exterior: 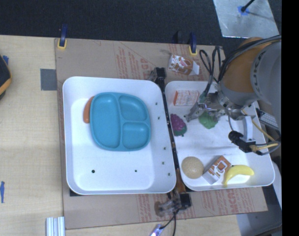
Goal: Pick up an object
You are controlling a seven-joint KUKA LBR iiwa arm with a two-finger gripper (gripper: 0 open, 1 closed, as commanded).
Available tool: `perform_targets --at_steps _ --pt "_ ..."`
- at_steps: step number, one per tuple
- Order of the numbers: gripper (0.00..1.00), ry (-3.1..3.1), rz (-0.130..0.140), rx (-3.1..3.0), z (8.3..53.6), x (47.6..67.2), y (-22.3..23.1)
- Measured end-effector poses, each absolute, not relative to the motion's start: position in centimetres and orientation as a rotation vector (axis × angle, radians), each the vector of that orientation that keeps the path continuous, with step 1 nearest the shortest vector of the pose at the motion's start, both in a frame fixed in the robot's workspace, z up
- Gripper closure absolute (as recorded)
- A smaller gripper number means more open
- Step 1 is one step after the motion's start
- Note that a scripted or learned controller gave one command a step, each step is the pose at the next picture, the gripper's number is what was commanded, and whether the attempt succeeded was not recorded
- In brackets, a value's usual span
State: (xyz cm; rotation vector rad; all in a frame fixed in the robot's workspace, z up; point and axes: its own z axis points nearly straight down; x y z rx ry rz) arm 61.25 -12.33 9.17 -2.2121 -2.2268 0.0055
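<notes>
Looking down from the camera view, the gripper sits low in the right bin, at its upper middle, with a green object right under or against its tip. Whether its fingers are apart or closed I cannot tell; the wrist and cabling crowd that spot, and nothing is plainly seen between the fingers, so no hold can be claimed.

Several candidates lie in that bin: the green object at the gripper, a purple grape-like piece just to its left near the bin wall, an orange-and-white carton toward the upper corner, and, well apart along the near edge, a tan round object, a small orange box and a yellow banana. The left bin holds a blue divided plate with an orange piece tucked at its left edge.

As a judgement, the main risk is a closing on the green object's edge rather than across its middle, so it squirts out or tips aside. It looks small and rounded, which favours slipping. A descent slightly off could also nudge the purple piece or carton, or strike the bin floor. Lifting before the grip is secure would leave the object behind.
</notes>
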Motion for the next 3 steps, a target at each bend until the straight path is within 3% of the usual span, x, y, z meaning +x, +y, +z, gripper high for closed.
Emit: perform_targets --at_steps 1,2,3 --pt "0.00 -2.226 0.002 -2.215 9.2 65.6 -14.8" --pt "0.00 -2.225 0.005 -2.215 9.2 62.0 -15.9" --pt "0.00 -2.225 0.006 -2.214 9.2 60.6 -15.9"
